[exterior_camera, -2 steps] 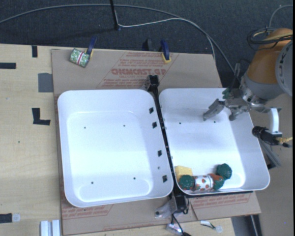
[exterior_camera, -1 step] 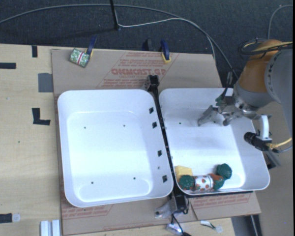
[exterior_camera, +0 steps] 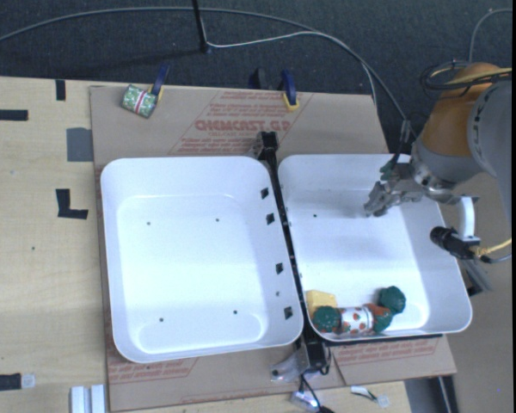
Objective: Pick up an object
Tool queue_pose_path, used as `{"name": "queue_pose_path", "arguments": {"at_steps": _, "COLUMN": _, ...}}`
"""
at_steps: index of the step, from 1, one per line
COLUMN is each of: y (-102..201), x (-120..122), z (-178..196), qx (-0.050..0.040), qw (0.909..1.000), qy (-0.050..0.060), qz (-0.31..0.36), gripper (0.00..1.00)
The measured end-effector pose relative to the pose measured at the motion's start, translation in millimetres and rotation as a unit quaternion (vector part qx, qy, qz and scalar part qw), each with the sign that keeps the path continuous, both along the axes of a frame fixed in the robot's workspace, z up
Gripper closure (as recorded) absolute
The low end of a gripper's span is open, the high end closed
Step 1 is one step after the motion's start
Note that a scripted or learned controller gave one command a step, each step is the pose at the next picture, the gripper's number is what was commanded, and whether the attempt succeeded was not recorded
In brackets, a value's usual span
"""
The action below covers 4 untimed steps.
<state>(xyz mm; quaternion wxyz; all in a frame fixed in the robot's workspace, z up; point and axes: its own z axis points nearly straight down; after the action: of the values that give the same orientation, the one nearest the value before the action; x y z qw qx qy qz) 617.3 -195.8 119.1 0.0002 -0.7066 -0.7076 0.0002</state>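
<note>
Hovering over the right-hand shallow white plastic bin [exterior_camera: 361, 256], the grey arm's metal two-finger gripper [exterior_camera: 380, 201] hangs near the bin's far right corner; whether its fingers are parted or closed cannot be told, and nothing shows between them.

Objects to pick lie well apart from the gripper, huddled along the bin's near wall: a yellow block [exterior_camera: 321, 298], a dark green rounded piece [exterior_camera: 327, 318], a small white can with red markings [exterior_camera: 355, 319] lying on its side, an orange-red lump [exterior_camera: 381, 317] and a teal ball [exterior_camera: 392, 298]. Packed touching against the curved wall, the smooth rounded pieces could roll or slip from a pinch, and the fingers might strike the rim. The left-hand white bin [exterior_camera: 189, 256] sits alongside on the cardboard-covered table [exterior_camera: 232, 123].
</note>
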Motion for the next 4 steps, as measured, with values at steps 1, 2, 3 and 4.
{"name": "queue_pose_path", "arguments": {"at_steps": 1, "y": 9, "x": 1, "z": 57, "qx": -0.0003, "qw": 1.0000, "qy": -0.002, "qz": 0.000, "gripper": 1.00}}
{"name": "queue_pose_path", "arguments": {"at_steps": 2, "y": 11, "x": -1, "z": 100, "qx": -0.0004, "qw": 1.0000, "qy": -0.002, "qz": 0.000, "gripper": 1.00}}
{"name": "queue_pose_path", "arguments": {"at_steps": 3, "y": 11, "x": 0, "z": 146, "qx": -0.0004, "qw": 1.0000, "qy": -0.002, "qz": 0.000, "gripper": 1.00}}
{"name": "queue_pose_path", "arguments": {"at_steps": 4, "y": 52, "x": -10, "z": 143, "qx": 0.0004, "qw": 1.0000, "qy": 0.000, "qz": 0.001, "gripper": 1.00}}
